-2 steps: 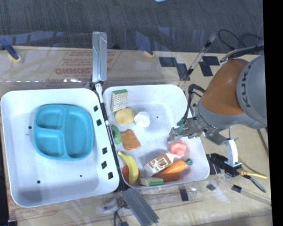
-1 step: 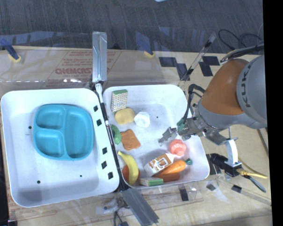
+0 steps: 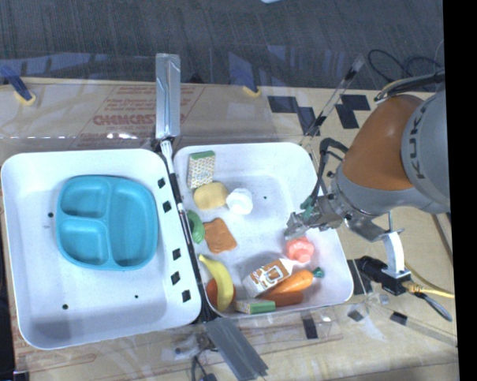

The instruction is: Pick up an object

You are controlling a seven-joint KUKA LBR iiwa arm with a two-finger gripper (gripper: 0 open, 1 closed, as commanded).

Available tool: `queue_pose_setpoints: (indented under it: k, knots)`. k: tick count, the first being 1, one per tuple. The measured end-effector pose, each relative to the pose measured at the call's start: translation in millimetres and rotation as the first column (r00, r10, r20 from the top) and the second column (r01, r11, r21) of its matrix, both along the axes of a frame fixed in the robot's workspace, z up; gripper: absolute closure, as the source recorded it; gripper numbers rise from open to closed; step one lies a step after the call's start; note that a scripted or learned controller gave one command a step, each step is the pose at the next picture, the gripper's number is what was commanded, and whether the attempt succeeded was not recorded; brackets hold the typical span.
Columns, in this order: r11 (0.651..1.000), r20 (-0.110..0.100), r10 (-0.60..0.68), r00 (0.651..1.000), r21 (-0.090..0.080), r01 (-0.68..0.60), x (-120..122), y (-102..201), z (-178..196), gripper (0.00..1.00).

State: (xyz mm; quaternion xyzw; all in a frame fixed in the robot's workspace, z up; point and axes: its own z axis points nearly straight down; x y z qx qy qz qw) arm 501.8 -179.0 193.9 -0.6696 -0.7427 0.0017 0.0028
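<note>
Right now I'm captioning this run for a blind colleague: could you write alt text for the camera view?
A grey and orange robot arm reaches from the right, its pincer low over the right bin, just above a pink toy among play food including a banana and carrot. The left bin holds a blue divided plate.

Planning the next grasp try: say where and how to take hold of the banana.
Grip the banana across its narrow middle, coming straight down from above. It lies flat and curved near the right bin's left wall, with a red item touching its lower end, so the upper middle probably offers the freest finger room.
</note>
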Motion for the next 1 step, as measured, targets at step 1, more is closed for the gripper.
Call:
queue_pose_setpoints:
  k: [1]
  knots:
    - [1.0, 0.0, 0.001, 1.0, 0.0, -0.001, 0.0, 0.1, 0.0, 0.0]
